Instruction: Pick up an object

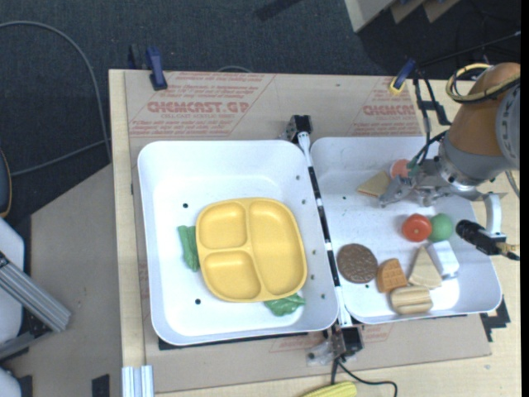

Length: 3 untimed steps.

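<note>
Left bin (165, 222): yellow plate (250, 248) lying over green pieces (189, 246). Right bin (355, 160): brown disc (357, 263), bread pieces (409, 286), red ball (417, 227), green ball (442, 226), tan wedge (376, 185). Gripper (405, 190) low beside the wedge; finger state cannot be told.

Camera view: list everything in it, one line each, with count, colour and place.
bins: 2, white, side by side on the bench
tray: 1, yellow, three compartments, left bin
leaves: 2, green, under the tray's left and lower edges
tomato: 1, red, right bin
ball: 1, green, beside the tomato
cookie: 1, brown, round, right bin
bread pieces: several, tan, right bin's near corner
wedge: 1, tan, right bin's far side
clamps: 2, blue, bench's far edge
arm: 1, grey and orange, over the right bin
gripper: 1, by the wedge
</note>
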Each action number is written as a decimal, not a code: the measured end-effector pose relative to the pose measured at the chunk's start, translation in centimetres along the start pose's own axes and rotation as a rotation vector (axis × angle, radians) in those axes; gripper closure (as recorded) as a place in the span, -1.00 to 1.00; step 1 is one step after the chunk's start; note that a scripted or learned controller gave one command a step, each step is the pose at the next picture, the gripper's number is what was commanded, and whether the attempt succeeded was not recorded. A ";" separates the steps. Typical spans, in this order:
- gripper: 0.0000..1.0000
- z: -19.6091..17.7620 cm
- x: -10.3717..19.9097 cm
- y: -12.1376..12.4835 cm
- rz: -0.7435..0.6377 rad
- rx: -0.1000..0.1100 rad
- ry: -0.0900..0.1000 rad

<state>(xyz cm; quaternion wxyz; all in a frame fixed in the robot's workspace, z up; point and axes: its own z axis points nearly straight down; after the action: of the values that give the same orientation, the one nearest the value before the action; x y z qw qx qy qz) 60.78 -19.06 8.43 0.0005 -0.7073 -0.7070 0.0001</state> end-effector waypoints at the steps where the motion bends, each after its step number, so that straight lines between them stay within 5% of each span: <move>1: -1.00 0.1 1.7 4.9 -0.001 0.018 0.004; 2: 1.00 -0.9 1.7 5.0 -0.003 0.014 0.000; 3: 1.00 -5.4 7.4 5.9 -0.002 -0.002 0.000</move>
<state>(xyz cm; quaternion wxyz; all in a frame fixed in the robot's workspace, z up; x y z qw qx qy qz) 66.69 -11.65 13.79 0.0000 -0.7065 -0.7077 -0.0006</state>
